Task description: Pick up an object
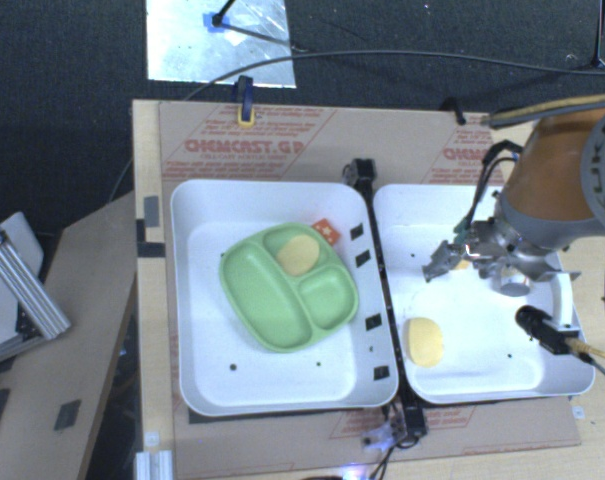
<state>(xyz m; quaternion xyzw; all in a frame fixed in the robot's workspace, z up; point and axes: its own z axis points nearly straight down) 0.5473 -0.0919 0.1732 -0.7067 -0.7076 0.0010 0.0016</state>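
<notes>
A pale yellow rounded object (425, 340) lies in the right bin (482, 383) near its front left corner. My gripper (440, 267) hangs over the right bin's middle, above and slightly behind that object, apart from it, with nothing seen in it. In the left bin (197, 268) a green divided plate (272, 303) holds a second yellow object (299, 255) in its rear compartment. A small orange-red piece (326, 231) lies just behind the plate's rim.
The grey arm with its orange band (552, 173) reaches in from the right over the right bin's far side. A black divider with clips (374, 268) runs between the two bins. A blue and yellow clamp (245, 100) stands on the board's rear edge.
</notes>
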